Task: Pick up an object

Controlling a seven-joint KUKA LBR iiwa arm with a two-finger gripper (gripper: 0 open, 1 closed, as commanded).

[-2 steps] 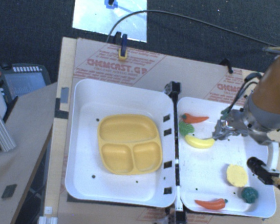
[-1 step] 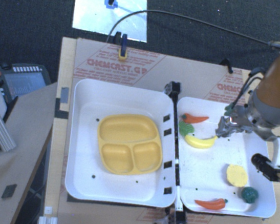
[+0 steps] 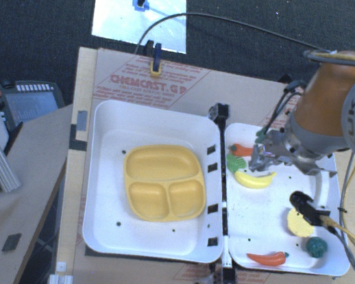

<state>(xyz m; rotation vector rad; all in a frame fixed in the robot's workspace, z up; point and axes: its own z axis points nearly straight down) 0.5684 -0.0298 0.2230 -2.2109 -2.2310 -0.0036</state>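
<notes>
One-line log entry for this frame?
arm: over right bin | gripper: above toy banana | left bin: yellow divided tray

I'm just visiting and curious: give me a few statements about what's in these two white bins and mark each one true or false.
1. A yellow divided tray lies in the left bin. True.
2. The banana lies in the left bin. False: it lies in the right bin, just below the tool.
3. A red chili pepper lies near the right bin's front edge. True.
4. The yellow tray holds a carrot. False: its three compartments hold nothing; the orange carrot-like piece lies in the right bin.
5. The tool hangs over the left bin. False: it is over the right bin, near the banana.
</notes>
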